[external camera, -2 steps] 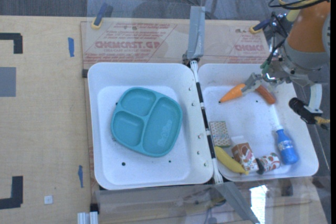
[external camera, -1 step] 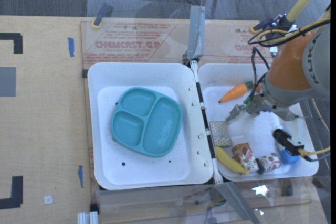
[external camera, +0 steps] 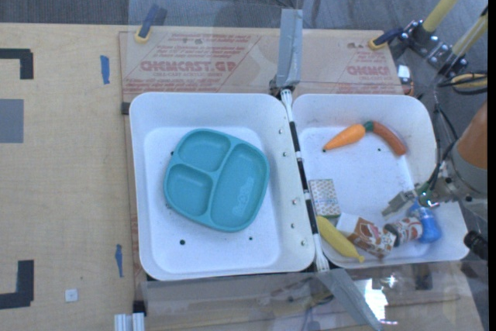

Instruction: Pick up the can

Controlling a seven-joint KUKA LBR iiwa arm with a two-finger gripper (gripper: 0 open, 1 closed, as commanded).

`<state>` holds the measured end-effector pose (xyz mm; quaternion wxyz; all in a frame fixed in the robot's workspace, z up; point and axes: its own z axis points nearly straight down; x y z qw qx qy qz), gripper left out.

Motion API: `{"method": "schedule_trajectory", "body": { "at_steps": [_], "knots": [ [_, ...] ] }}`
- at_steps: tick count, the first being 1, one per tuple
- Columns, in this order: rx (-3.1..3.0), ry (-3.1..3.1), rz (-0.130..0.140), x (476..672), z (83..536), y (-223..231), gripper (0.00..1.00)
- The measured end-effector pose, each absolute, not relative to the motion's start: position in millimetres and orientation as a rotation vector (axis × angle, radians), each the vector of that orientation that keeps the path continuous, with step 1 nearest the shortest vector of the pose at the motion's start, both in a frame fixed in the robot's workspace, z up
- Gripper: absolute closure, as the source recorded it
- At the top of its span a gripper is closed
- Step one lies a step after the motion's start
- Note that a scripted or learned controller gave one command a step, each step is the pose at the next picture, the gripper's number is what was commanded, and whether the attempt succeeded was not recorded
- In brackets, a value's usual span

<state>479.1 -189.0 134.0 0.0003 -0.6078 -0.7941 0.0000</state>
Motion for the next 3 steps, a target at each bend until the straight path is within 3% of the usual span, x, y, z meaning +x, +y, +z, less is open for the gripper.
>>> {"method": "schedule_trajectory", "body": {
  "at_steps": [1, 2, 3],
  "knots": [
    [-1.896, -2.517, -0.004, 544.6, 88, -176, 0.0],
    [-1.879, -2.524, -0.007, 481.2, 89, -124, 0.0],
    [-1.868, -2.53, -0.002, 556.6, 149, -102, 0.0]
  ]
}}
